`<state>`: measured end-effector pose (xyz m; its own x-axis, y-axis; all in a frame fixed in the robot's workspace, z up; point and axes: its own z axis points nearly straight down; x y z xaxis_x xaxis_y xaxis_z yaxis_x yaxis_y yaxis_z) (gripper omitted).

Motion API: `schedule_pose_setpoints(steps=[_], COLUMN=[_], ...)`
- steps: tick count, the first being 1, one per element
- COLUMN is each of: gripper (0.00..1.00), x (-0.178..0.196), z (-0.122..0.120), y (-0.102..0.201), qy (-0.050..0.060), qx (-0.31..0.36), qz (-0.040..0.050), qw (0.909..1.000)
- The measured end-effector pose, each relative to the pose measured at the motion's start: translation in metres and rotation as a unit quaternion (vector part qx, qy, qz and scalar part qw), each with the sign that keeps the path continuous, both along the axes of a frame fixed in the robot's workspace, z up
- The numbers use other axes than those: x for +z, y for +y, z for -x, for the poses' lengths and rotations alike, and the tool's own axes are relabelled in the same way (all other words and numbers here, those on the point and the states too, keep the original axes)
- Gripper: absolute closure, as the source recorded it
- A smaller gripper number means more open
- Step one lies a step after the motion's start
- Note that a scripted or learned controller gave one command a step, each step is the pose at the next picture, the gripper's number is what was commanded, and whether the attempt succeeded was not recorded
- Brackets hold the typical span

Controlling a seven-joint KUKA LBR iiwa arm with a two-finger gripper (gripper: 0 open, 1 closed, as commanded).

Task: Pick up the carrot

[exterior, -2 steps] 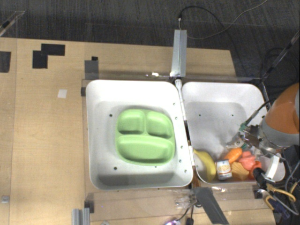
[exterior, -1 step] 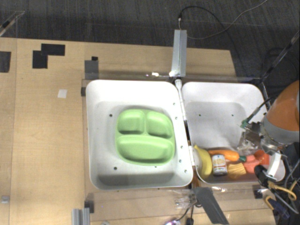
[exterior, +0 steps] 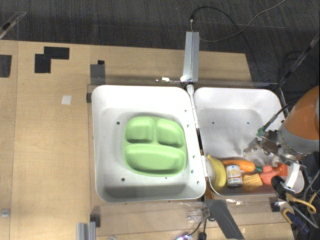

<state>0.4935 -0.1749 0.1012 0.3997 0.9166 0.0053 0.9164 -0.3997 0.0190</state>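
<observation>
The carrot [exterior: 241, 164] is orange and lies on its side near the front of the right bin [exterior: 235, 109], between a banana and a red-orange toy. My gripper [exterior: 261, 146] hangs at the right side of that bin, just above and to the right of the carrot's right end. The grey arm with its orange band [exterior: 304, 121] comes in from the right edge behind it. From this slant I cannot make out anything held in the gripper.
A yellow banana [exterior: 217, 170], a small can [exterior: 233, 176], a yellow-orange ridged toy [exterior: 252, 180] and a red-orange piece [exterior: 272, 173] crowd the right bin's front edge. A green divided plate [exterior: 154, 145] sits in the left bin [exterior: 107, 134]. Cables run at the far right.
</observation>
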Motion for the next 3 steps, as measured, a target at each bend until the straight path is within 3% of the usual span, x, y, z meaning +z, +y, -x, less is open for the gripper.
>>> schedule_pose_setpoints(steps=[1,2,3], gripper=[0.0,0.0,0.0], x=[-0.011,0.099,0.082], z=[0.002,-0.044,0.004], y=[0.044,0.046,0.103], qy=[0.002,0.008,0.009], qx=[-0.081,-0.205,-0.329], qz=[-0.0009,-0.0034,-0.0049], qw=[0.9967,0.9786,0.9441])
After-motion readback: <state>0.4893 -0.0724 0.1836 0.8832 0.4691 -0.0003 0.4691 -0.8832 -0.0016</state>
